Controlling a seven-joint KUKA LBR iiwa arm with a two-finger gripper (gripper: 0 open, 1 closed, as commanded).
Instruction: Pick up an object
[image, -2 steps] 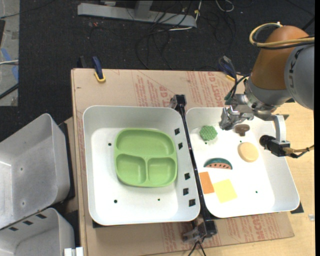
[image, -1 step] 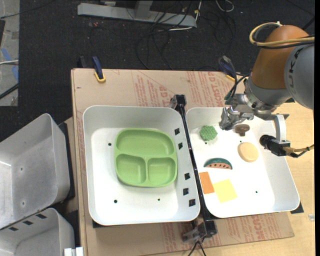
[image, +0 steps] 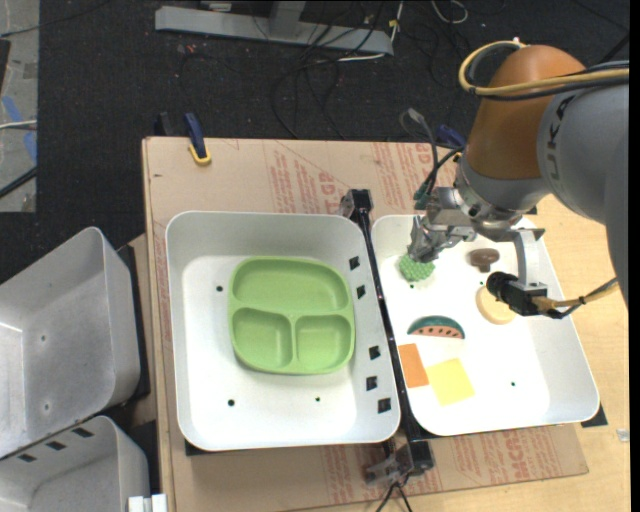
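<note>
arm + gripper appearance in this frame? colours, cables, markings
The arm is bulky, rounded and grey, with an orange band above the wrist and part of a dark printed logo on the grey shell. A thin pale cable loops over the orange section. The gripper is a small grey metal unit with thin wires running up from it.

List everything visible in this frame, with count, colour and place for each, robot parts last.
White bins: 2, white, side by side on the bench.
Divided plate: 1, light green, middle of left bin.
Bumpy green toy: 1, green, upper left of right bin, right under the gripper.
Watermelon slice: 1, green and red, centre of right bin.
Orange card: 1, orange, lower left of right bin.
Yellow square: 1, yellow, beside the orange card.
Brown piece: 1, brown, upper right bin.
Tan round piece: 1, tan, right bin.
Gripper: 1, grey, over the green toy.
</note>
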